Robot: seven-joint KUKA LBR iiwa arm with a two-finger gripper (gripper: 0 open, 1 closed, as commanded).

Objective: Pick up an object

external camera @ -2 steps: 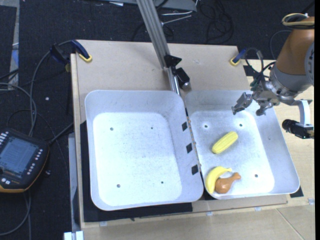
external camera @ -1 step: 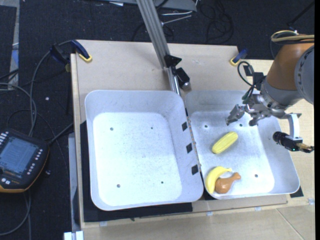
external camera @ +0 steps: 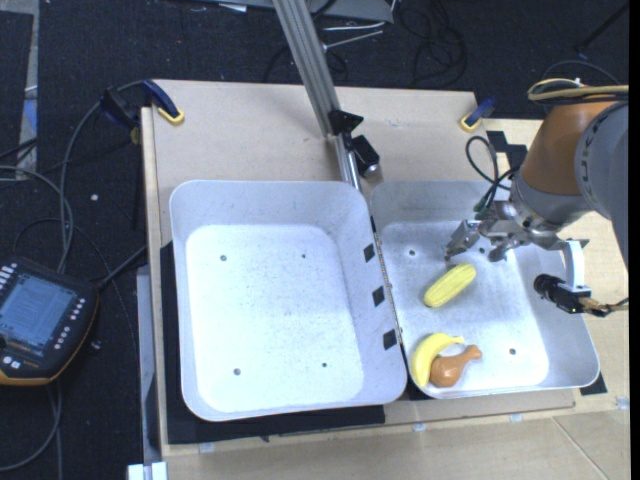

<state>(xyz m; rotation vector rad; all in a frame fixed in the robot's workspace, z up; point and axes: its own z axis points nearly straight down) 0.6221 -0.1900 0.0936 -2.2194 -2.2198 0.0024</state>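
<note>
A knobbly yellow plastic corn cob (external camera: 449,286) is lying tilted in the right shallow white bin (external camera: 520,313), just below the metal two-finger gripper (external camera: 478,247), whose fingers are standing spread, gripping nothing, above a pale wooden bench (external camera: 260,133)

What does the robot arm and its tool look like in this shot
The arm is a rounded grey body with a broad orange band above the wrist. Its tool is small, grey, metallic, with two thin fingers. Black cables loop beside the wrist.
</note>
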